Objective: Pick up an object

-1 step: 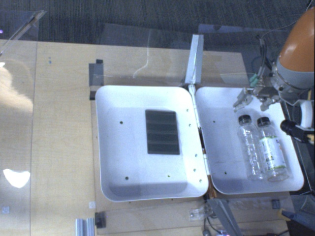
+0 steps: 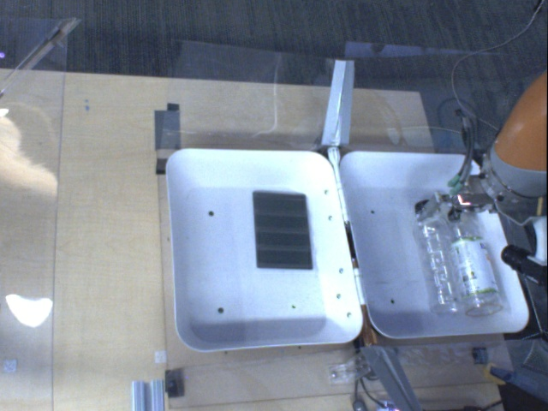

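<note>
Left bin (image 2: 184,229) holds one thing, a dark ribbed rectangular block (image 2: 282,229), lying flat near its middle, well apart from every wall. A metal divider strip (image 2: 338,114) runs up from where the two bins meet. Right bin (image 2: 377,221) has two clear plastic bottles side by side along its right half: the plain ridged bottle (image 2: 435,268) on the left, the labelled bottle (image 2: 473,272) touching it on the right, both lying down, necks pointing to the far edge. The gripper (image 2: 460,197) sits right over the bottle necks, low in the bin, with the orange band of the arm (image 2: 524,131) coming in from the right. Can't tell if the fingers are apart or together; too small, glare and clear plastic in the way. Looks like a grasp attempt at the neck end, nothing visibly held. Risks: bottles are smooth, round and light, so a pinch near the neck could squirt one sideways or let it swing and drop; being pressed together, the fingers may wedge between both or catch neither; the near right wall leaves little room.
</note>
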You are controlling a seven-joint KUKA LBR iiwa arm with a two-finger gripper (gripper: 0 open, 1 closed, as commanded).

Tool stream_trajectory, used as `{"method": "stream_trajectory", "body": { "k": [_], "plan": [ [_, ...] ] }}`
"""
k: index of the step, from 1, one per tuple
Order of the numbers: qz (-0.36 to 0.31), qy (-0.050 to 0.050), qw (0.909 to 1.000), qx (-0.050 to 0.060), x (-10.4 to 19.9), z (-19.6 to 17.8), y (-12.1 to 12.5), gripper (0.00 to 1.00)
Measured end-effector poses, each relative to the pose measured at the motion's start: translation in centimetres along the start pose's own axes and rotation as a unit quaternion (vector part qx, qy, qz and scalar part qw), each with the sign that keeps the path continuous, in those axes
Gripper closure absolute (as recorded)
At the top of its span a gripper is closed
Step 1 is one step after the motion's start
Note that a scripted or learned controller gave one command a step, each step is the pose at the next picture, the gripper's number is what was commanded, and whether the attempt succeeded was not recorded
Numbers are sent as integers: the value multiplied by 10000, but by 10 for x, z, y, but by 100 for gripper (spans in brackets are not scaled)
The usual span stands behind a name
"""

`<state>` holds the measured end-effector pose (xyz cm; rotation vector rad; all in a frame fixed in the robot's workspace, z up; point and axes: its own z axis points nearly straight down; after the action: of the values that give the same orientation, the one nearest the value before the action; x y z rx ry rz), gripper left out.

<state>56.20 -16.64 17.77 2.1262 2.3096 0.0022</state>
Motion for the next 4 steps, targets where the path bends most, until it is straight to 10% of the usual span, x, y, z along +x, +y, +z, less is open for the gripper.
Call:
{"method": "stream_trajectory", "body": {
  "k": [1,2,3,4],
  "plan": [
    [-603,-11,9982,-31,-43,90,55,0],
    [-607,-21,9981,-75,-42,76,59,100],
    [-621,-18,9981,-46,-34,88,53,100],
    [-619,-13,9981,-36,-34,89,52,0]
  ]
}}
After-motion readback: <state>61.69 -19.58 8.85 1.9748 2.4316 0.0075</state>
